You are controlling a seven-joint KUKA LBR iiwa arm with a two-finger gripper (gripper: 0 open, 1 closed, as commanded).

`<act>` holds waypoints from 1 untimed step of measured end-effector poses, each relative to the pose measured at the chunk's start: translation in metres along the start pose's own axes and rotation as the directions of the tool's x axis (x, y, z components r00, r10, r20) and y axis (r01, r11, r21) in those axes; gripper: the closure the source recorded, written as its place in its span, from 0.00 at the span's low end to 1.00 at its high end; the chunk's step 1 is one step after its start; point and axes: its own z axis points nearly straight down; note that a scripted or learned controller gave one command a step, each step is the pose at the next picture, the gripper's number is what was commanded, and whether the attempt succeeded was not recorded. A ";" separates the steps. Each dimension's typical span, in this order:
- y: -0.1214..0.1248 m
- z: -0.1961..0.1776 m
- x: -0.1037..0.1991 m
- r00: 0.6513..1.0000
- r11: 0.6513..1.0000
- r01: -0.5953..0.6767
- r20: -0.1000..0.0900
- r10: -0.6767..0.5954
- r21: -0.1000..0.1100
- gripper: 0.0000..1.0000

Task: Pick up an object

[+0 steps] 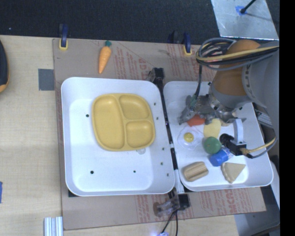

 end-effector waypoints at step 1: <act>0.002 -0.013 -0.002 1.000 1.000 -0.001 0.002 0.001 -0.005 1.00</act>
